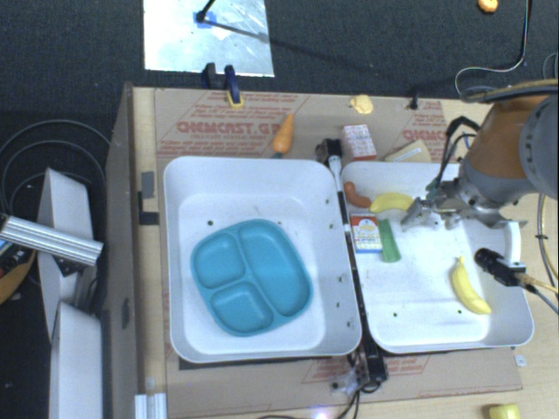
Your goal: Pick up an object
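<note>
The right bin (437,330) holds a yellow banana (470,288) near its right side, a second yellow piece (390,202) at the back, a reddish sausage (356,195) beside it, a red and white card (366,233) and a green stick (389,242). My gripper (421,216) hangs low over the back of this bin, just right of the yellow piece and above the green stick. Nothing shows between its tips.
A blue divided plate (251,275) lies in the left bin (201,190). Behind the bins on the cardboard lie a carrot (282,135), a small box (359,141), a pale wedge (409,153) and a yellow lump (362,104).
</note>
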`<state>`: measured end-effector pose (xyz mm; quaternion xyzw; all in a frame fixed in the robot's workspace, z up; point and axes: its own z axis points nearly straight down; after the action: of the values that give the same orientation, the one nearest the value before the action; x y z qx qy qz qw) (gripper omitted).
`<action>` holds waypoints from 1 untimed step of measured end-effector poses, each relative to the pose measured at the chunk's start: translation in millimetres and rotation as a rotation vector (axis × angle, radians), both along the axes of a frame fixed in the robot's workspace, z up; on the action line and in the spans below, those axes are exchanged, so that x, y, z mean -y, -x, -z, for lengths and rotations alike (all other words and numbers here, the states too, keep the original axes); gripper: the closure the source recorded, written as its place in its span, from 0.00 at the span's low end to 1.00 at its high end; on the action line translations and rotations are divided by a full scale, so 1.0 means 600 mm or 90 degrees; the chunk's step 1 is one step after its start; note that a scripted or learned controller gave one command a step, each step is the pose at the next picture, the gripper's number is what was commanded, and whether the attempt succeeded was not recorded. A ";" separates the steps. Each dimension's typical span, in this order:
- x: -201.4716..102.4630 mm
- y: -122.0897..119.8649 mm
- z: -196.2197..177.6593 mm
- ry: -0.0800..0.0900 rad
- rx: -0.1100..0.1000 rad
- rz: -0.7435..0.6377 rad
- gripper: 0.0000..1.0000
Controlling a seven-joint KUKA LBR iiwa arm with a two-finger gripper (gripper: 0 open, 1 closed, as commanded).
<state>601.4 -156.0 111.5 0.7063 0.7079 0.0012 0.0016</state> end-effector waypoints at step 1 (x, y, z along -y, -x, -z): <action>-0.067 -0.107 0.022 -0.001 0.001 -0.004 0.00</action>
<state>665.4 -115.8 98.5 0.7039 0.7103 0.0024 0.0013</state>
